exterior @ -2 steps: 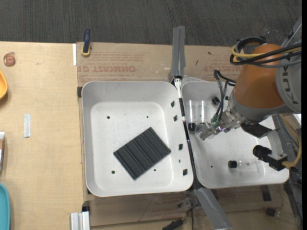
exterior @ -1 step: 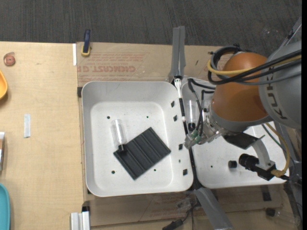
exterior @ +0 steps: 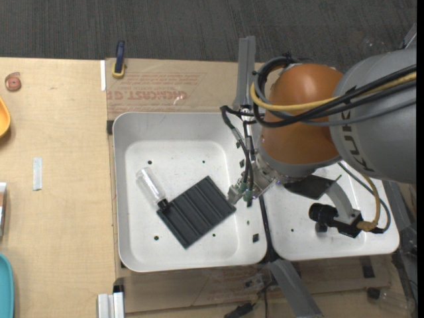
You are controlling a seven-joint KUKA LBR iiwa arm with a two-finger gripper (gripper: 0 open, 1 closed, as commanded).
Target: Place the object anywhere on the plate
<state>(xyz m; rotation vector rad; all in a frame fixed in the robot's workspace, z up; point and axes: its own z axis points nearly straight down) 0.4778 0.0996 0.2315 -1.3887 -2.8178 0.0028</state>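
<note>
Scanning from 9 o'clock on the wooden bench: a small pale strip lies alone, well apart from the bins. At 12 o'clock from the left bin, a blue clamp sits at the edge of a cardboard sheet.

Inside the left bin, the clear tube lies at about 9 o'clock from the bin's centre, slanted from 11 to 5 o'clock. Its dark lower end touches the left corner of the black ribbed plate. The rest of the tube lies on the white floor, off the plate. The plate lies flat at about 5 o'clock from centre, turned diagonally.

The gripper hangs at the plate's 2 o'clock, just beside its right corner and close to the bin's right wall. I cannot tell whether it is open or closed.

The arm covers much of the right bin.
</note>
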